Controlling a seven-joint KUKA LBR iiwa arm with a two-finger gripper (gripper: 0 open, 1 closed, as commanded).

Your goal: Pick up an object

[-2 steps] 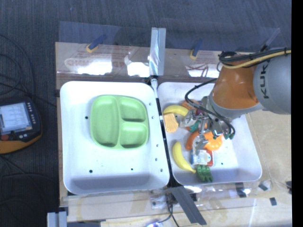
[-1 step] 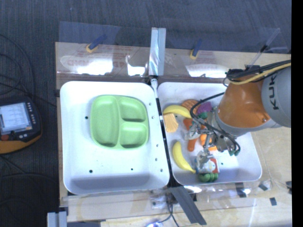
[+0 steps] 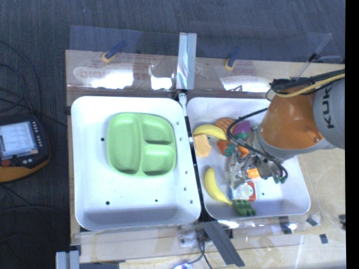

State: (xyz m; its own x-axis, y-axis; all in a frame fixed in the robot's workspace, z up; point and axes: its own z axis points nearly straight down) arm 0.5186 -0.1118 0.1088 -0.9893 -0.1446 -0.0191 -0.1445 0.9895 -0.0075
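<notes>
My gripper (image 3: 240,172) reaches down into the right bin (image 3: 291,200), under the orange wrist band. It hangs over a small white and red carton (image 3: 244,191) and next to a yellow banana (image 3: 214,186). A green toy (image 3: 243,208) lies just in front of the carton. Further back lie a second banana (image 3: 210,131), a yellow block (image 3: 201,145), an orange piece (image 3: 225,123), a purple grape bunch (image 3: 242,129) and a red-orange item (image 3: 226,147). Nothing shows clearly between the fingers.
The left bin (image 3: 90,206) holds a green divided plate (image 3: 141,143). A metal divider post (image 3: 187,60) stands at the back between the bins. A handheld pendant (image 3: 19,144) lies on the floor at the left. Cables run from the arm at the upper right.
</notes>
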